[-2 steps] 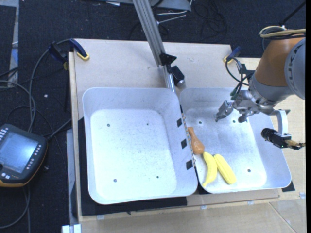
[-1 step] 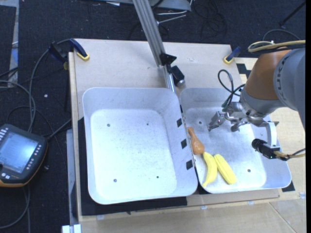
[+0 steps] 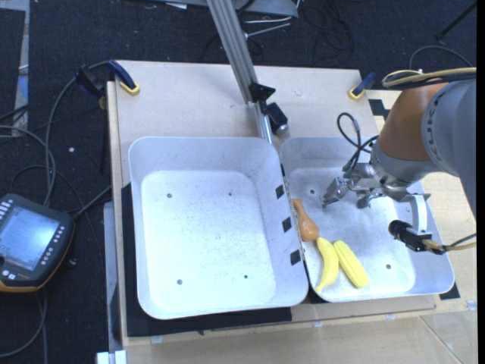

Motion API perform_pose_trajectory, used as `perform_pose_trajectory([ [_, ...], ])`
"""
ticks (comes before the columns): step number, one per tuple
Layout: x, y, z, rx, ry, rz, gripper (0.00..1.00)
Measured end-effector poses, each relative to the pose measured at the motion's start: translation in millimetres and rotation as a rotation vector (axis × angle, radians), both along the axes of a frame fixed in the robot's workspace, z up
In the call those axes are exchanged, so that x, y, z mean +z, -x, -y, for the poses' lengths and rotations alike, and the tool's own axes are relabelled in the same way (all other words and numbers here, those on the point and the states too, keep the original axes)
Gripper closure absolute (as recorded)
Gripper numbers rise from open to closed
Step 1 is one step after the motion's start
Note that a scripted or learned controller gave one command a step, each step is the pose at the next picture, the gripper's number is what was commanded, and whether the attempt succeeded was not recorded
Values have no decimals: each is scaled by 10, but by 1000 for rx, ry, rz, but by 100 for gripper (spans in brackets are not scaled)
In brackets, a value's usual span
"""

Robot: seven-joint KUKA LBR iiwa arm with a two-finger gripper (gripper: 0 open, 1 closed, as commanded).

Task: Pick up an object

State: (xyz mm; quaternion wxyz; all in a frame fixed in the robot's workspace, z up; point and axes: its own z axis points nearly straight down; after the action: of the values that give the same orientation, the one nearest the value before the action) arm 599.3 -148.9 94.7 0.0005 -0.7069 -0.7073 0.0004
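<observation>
Nearest you, in the right bin (image 3: 432,279), a banana (image 3: 327,262) and a corn cob (image 3: 352,264) are lying side by side, touching or nearly so. Just behind them an orange-brown piece (image 3: 305,221), too blurred to name, is leaning against the bin's left wall. Farther back the gripper (image 3: 350,193) is hovering over bare floor; you cannot tell its finger spacing, and nothing is showing between them. The arm (image 3: 424,131) is running off the right edge. The left bin (image 3: 144,165) is sitting alongside.

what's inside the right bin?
Right bin holds a banana, a yellow corn-like piece and an orange-brown item. The arm covers its back right corner.
</observation>
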Motion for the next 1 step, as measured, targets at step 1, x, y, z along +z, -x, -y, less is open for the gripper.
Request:
perform_pose_trajectory([
  [1, 111, -5, 3, 0, 1, 2, 100],
])
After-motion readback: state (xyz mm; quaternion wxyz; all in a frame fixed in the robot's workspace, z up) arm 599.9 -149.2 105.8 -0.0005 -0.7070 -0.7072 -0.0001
